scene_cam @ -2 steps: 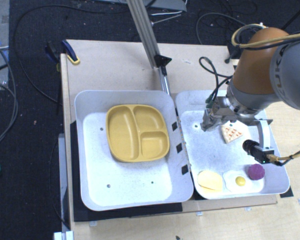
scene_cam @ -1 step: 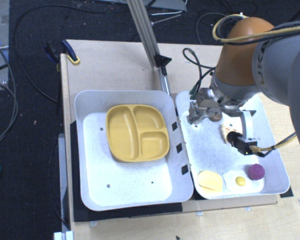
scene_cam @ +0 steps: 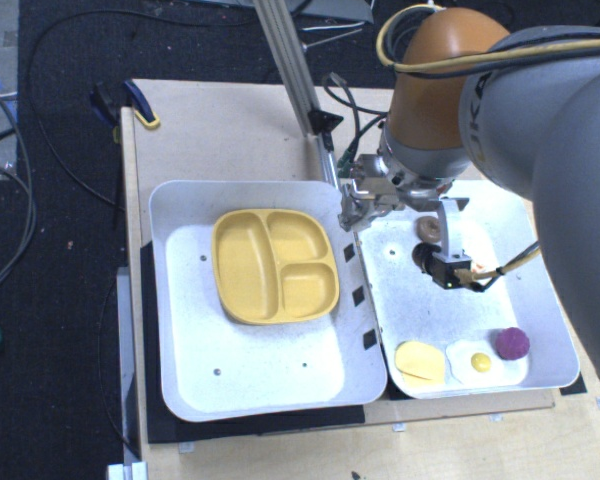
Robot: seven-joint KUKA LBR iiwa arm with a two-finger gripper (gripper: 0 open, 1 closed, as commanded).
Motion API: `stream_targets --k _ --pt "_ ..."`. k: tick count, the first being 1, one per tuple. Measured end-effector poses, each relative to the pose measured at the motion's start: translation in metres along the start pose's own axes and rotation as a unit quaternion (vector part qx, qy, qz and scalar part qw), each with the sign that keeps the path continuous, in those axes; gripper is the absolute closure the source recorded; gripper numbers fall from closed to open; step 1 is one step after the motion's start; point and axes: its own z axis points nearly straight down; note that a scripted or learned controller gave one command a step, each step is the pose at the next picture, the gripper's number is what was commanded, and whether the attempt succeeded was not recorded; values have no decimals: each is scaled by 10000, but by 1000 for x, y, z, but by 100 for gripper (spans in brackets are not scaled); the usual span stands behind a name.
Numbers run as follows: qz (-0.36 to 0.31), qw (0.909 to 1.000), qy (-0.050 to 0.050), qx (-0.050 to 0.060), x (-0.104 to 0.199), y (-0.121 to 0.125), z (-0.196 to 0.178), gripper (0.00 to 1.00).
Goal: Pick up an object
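Approach step: my pincer (scene_cam: 372,200), apart or together I cannot tell, hangs over the upper end of the right bin (scene_cam: 430,313); next, I judge, it must reach the purple toy (scene_cam: 511,343) at lower right.

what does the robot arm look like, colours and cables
The arm is bulky, smooth and grey, with a rounded orange band above the wrist. A yellow cable loops over that band and runs along the grey link. Below it sits the silvery metal gripper.
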Motion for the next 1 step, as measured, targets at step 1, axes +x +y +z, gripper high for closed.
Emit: stream_targets --k 1 --pt "7 10000 -3 3 41 22 -2 100"
